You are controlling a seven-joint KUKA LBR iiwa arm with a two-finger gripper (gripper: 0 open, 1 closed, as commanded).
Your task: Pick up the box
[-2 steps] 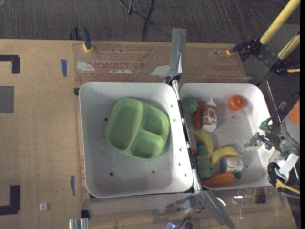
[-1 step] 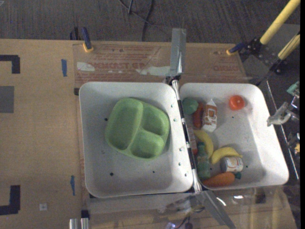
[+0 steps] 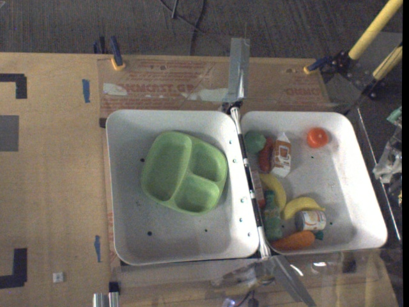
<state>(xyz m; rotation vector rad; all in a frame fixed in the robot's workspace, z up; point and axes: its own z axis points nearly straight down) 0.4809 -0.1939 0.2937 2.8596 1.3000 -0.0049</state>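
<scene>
The box point(image 3: 281, 155) is a small white carton with orange and brown print. It lies in the right bin point(image 3: 345, 171) near the left wall, next to a red-brown item point(image 3: 266, 157) and a green one point(image 3: 254, 141).
The right bin also holds an orange round fruit point(image 3: 317, 137), two bananas point(image 3: 302, 204) point(image 3: 275, 187), a small can point(image 3: 310, 220), a carrot point(image 3: 294, 240) and a green bottle point(image 3: 273, 216). The left bin point(image 3: 128, 222) holds a green divided plate point(image 3: 185, 171). Yellow clamps point(image 3: 377, 24) stand at the back right.
</scene>
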